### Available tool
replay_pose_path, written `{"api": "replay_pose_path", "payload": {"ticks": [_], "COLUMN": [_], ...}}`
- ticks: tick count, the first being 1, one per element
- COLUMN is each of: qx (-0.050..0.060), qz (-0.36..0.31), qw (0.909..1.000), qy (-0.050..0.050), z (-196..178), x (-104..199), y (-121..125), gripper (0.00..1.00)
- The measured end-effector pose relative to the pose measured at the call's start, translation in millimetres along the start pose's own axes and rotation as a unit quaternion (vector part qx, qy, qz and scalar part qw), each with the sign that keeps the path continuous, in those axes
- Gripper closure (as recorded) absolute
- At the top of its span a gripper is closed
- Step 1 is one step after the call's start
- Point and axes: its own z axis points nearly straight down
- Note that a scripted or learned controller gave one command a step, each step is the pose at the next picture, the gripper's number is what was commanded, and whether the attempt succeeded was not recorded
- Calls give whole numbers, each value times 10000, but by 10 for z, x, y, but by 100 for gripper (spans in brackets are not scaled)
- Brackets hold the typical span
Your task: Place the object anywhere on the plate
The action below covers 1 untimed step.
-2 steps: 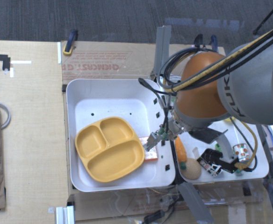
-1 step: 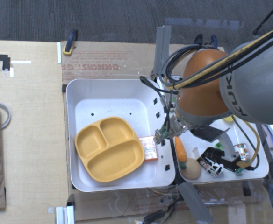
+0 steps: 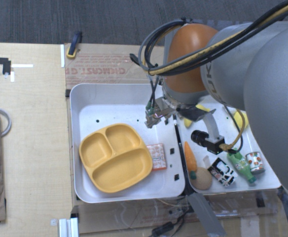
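Camera view: gripper [image 3: 156,115] hangs over left bin [image 3: 85,100] near its right wall, above plate's [image 3: 115,157] upper right rim. Cannot tell its state, or whether it carries anything. Candidate object: small packet [image 3: 157,156] touching plate's right edge. You should confirm grasp first, then centre over a compartment, lower gently.

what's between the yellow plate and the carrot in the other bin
In the camera view, a small pink packet touches the plate; then bare bin floor and the bins' dividing walls before the carrot.
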Motion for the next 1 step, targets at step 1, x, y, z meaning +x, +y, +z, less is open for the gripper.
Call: {"api": "replay_pose_path", "payload": {"ticks": [1], "qx": [-1], "qz": [0], "qw": [10000], "qy": [-5], "z": [-1], "x": [-4], "y": [0], "gripper": [0]}}
